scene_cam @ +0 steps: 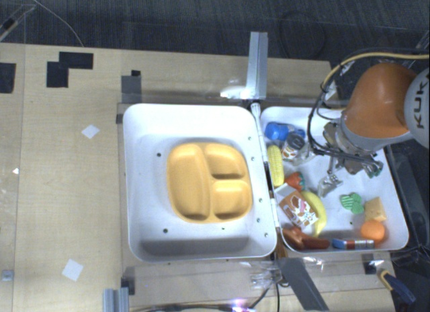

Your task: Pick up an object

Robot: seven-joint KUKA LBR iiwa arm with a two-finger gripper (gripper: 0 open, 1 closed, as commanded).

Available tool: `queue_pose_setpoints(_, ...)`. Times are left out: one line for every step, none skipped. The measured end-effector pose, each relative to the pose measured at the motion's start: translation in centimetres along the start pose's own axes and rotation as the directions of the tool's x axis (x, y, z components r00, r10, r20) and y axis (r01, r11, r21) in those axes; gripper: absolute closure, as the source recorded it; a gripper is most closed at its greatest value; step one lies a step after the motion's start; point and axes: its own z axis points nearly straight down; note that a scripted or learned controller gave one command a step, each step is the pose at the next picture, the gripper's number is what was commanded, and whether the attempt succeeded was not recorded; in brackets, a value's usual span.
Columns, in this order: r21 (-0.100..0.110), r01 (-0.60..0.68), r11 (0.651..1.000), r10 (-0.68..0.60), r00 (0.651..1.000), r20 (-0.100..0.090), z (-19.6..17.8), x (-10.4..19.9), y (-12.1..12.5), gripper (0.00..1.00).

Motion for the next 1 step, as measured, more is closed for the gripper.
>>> queue_pose_setpoints(0.004, 0.054, 0.999, -0.054, 0.999, -0.001, -0.27, 7.51, 3.39, 0.00)
